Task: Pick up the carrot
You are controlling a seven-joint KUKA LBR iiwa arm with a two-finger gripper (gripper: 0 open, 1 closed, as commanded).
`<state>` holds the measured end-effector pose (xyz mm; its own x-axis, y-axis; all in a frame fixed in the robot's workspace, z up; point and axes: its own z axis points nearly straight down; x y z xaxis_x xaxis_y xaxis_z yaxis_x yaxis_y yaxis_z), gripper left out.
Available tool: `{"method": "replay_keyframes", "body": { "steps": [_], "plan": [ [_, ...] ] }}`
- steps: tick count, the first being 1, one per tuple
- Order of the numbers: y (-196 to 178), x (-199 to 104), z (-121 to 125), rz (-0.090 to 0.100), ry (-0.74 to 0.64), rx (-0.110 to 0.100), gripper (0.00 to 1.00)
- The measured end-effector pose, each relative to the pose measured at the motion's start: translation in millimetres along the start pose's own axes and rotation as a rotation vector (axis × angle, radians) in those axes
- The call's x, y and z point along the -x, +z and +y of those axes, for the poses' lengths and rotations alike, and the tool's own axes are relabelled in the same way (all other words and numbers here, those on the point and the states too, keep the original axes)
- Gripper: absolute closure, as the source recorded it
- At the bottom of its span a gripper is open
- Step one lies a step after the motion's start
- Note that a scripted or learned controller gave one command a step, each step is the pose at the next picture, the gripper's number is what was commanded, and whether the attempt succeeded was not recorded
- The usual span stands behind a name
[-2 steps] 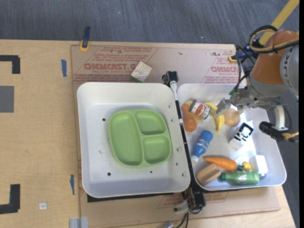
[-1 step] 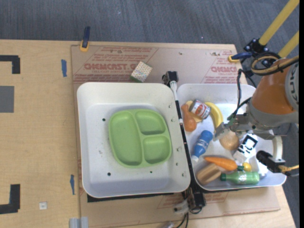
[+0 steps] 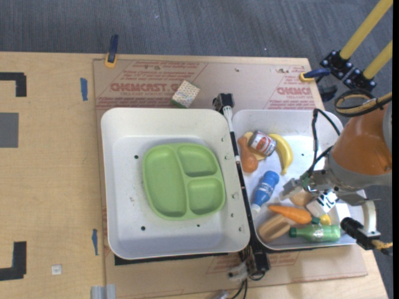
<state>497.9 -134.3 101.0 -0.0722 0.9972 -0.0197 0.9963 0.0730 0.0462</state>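
Approaching carrot (image 3: pixel 290 213), lower right of frame, in right bin (image 3: pixel 283 118) between blue bottle (image 3: pixel 265 189) and green bottle (image 3: pixel 315 232). Tool (image 3: pixel 312 189) hovers just above-right of carrot; opening cannot tell. Nothing gripped. Next: centre over carrot, descend, close across its width.

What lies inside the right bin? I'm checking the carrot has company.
The right bin holds the carrot, a blue bottle, banana, can and green bottle. The arm covers its right part.
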Motion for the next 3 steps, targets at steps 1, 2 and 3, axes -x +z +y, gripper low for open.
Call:
{"method": "replay_keyframes", "body": {
  "steps": [1, 2, 3],
  "plan": [
    [1.7, -4.1, -6.0, -0.007, -0.256, -0.002, 0.0],
    [2.1, -13.0, -5.8, -0.002, -0.5, -0.005, 0.0],
    [-8.9, -12.8, -2.0, -0.008, -0.499, 0.008, 1.0]
  ]
}}
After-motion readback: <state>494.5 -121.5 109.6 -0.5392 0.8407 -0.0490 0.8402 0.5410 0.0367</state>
